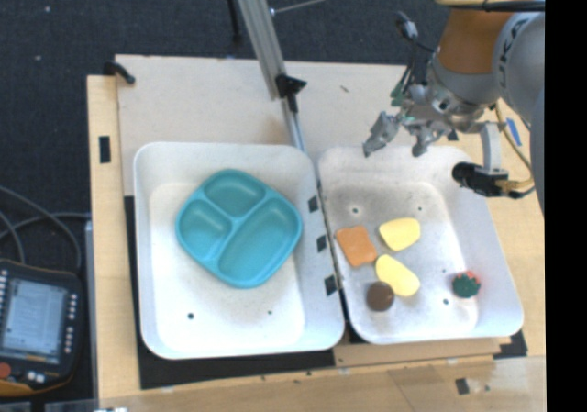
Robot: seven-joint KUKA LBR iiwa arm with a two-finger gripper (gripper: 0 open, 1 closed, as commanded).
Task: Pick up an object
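Nearest, at the lower edge of the frame, the wooden counter (229, 383) carries two shallow white bins side by side. At the lower left a grey control pendant (32, 323) with a screen lies beside the counter.

Inside the right bin (486, 236), low in the frame, there is a small dark brown round object (381, 296), and it touches a yellow piece (397, 275) just above it. At the right of these, near the bin wall, sits a small green object (466, 285) with a bit of red on it. A little higher lies an orange square piece (356, 245), and just beside it to the right a second yellow piece (400, 234). These five things all rest on the bin floor.

The left bin (156, 190) holds a teal divided plate (239, 228) with three compartments, lying flat in the middle.

Further up, above the upper edge of the right bin, the claw (398, 138) hangs in the air. Its two fingers stand apart, open, and nothing is between them. It is well apart from the pieces below it.

Behind it, in the upper right corner, the grey arm with its orange band (491, 11) comes in. At the top centre a grey metal rail (261, 34) goes slanted down to the gap between the bins.
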